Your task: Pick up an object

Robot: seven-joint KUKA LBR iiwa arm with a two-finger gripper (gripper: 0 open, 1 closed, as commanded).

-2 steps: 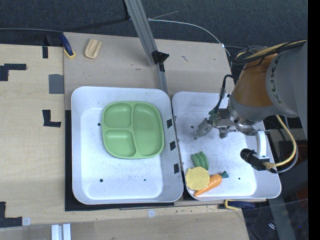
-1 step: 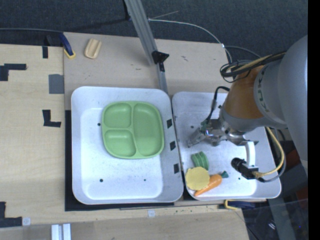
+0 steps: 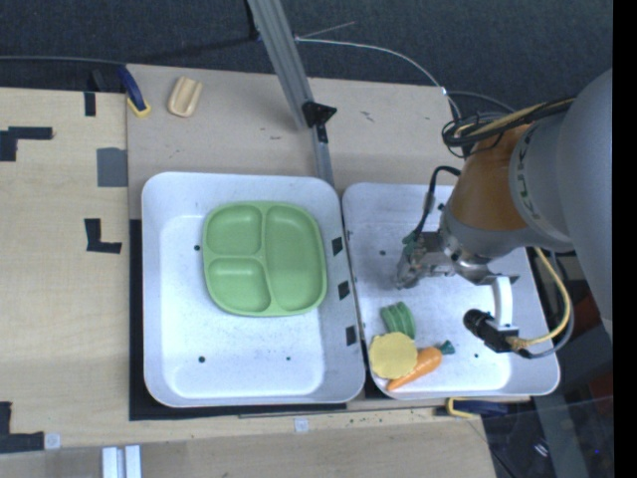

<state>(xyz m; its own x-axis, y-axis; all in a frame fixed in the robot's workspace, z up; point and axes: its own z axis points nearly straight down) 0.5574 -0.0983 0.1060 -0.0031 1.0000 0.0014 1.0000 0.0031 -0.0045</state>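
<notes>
Bench of pale wood bearing two shallow white bins side by side, viewed from above at a slant. Lying in the left white bin: a light green plastic divided plate with three compartments, sitting flat toward the upper middle. Lying in the right white bin, down by its near left corner: a small dark green ridged vegetable piece, a round yellow plastic piece just below it, and an orange toy carrot with a green stub touching the yellow piece's right side. Reaching in from the right: the grey arm with the orange band, hanging over the right bin. Hovering over the bin's upper left floor: the two-finger gripper, above the green vegetable piece and apart from it, with nothing visibly between its fingers; impossible to tell whether spread or pressed together. Resting on the bench beyond the bins: a small tan block near the top left.
</notes>
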